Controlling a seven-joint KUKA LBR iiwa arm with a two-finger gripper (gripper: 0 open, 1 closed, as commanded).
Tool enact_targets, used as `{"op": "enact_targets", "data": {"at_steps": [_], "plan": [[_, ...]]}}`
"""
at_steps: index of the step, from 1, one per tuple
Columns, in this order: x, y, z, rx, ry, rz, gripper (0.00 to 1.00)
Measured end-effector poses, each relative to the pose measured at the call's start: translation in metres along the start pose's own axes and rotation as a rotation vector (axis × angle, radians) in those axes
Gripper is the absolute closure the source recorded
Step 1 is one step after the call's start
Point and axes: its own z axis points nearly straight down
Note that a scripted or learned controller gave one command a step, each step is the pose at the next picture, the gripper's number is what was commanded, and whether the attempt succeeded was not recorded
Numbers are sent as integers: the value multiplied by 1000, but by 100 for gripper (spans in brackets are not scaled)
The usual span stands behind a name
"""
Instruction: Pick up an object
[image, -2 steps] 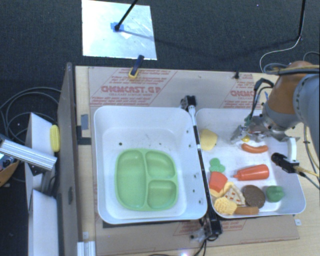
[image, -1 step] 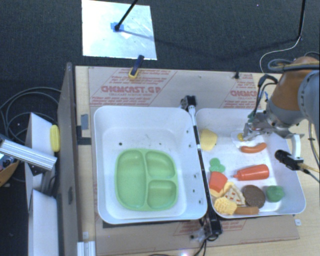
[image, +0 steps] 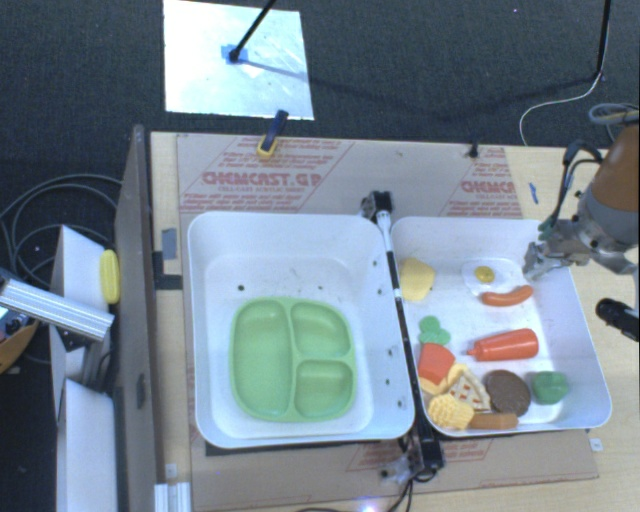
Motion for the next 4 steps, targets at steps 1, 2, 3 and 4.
{"op": "enact_targets", "data": {"at_steps": [1,2,3,4], "plan": [[1,2,-9,-3,-1,-4,100],[1,2,-8,-3,-1,-4,0],[26,-23,27,5,3,-3,0],[22,-68,79,6,3,0,0]]}}
